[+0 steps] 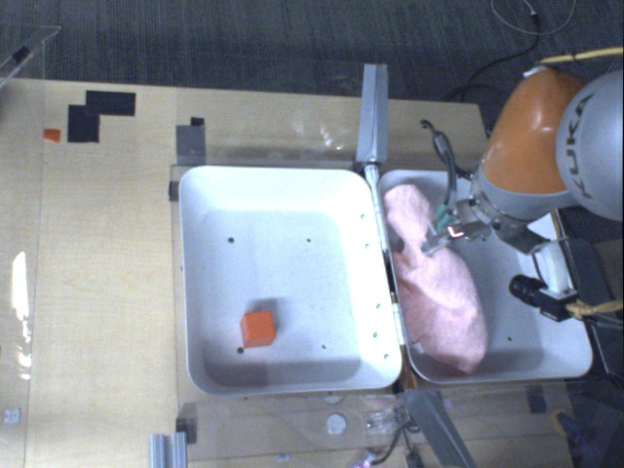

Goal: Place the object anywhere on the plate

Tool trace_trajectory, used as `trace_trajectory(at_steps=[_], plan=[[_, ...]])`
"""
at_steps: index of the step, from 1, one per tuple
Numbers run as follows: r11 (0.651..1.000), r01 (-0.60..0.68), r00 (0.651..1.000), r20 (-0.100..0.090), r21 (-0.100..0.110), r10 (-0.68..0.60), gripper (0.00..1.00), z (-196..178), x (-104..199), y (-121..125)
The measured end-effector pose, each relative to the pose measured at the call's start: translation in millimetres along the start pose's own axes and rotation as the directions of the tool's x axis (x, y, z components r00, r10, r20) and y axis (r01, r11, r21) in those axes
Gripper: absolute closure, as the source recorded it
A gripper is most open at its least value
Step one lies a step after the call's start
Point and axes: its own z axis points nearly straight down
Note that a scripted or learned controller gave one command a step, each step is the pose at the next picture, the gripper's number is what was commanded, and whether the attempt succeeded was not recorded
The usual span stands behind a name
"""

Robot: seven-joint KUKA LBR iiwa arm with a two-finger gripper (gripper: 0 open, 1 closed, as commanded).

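Observation:
A small orange cube lies in the lower left part of the left bin. A pink oval plate stretches along the left side of the right bin. My gripper hangs over the right bin at the plate's upper right edge, far from the cube. The wrist hides most of it from above.
A grey metal divider runs between the two bins. A black cable loops above the gripper, and black fittings sit on the arm at the right. The bench to the left is bare wood with black markers.

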Motion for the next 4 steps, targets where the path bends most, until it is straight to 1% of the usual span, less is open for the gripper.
trace_trajectory(at_steps=[1,2,3,4], plan=[[1.000,0.007,1.000,0.001,0.001,-0.007,1.00,-40,0,4],[0.917,0.398,0.917,0.000,0.000,-0.398,1.00,-44,29,45],[0.688,0.725,0.688,0.002,-0.003,-0.725,1.00,-54,67,82],[0.348,0.937,0.348,0.002,-0.003,-0.937,1.00,-44,117,115]])
